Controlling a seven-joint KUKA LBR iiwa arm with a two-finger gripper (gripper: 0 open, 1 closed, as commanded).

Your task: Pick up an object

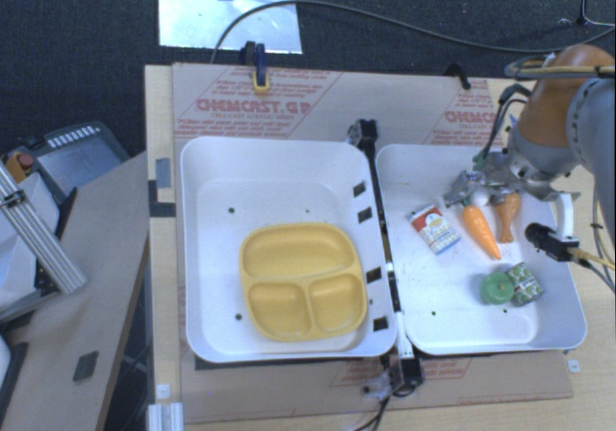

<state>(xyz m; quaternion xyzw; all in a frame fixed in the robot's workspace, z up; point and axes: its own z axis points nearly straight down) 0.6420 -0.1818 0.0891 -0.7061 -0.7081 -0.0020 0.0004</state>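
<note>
The right bin [423, 323] holds several small objects. A red and white carton [435, 228] lies near its middle. An orange carrot [480, 231] lies to the carton's right, with a darker, brownish carrot [506, 216] beside it. A green round piece [498, 288] and a patterned green block [526, 283] sit nearer the front. My gripper [471, 189] hangs low over the back of this bin, just above the top end of the orange carrot. The arm's grey wrist and orange band reach in from the right and hide part of the bin's far right side.
In the left bin [207, 227] lies a yellow divided plate [303, 280]. A black clip-lined ridge [375, 227] separates the two bins. A black cable end [542, 240] hangs from the arm over the right bin.
</note>
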